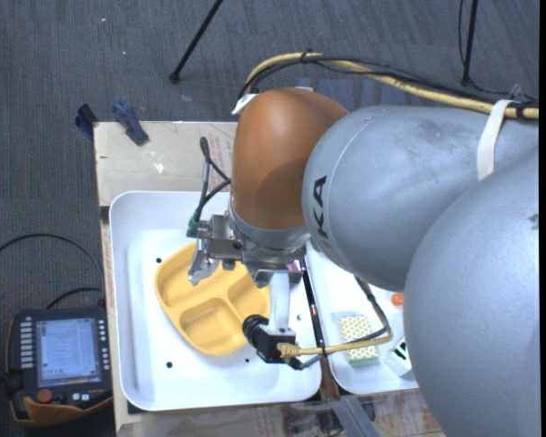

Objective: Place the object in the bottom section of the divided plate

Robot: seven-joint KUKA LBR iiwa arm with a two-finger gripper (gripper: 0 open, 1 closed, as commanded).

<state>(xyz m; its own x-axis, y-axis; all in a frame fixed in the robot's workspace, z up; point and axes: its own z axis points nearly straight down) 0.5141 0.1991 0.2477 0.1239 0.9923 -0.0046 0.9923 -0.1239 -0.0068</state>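
A: From above, where's the gripper (203,264)?

B: Low over the left bin (132,244), at the upper edge of the yellow plate (205,312). The fingertips point down onto the plate's top section.

A: Fingers open or closed?

B: I can't tell. They show as a grey cluster under the wrist, too blurred to see a gap.

A: Holding anything?

B: Nothing visible between them, though the arm (382,189) hides much there.

A: And the bottom section?

B: Below the fingers, toward the near rim; it looks bare yellow.

A: Other things?

B: A green-and-white block (358,338) sits in the right bin (364,385), well to the right of the fingers.
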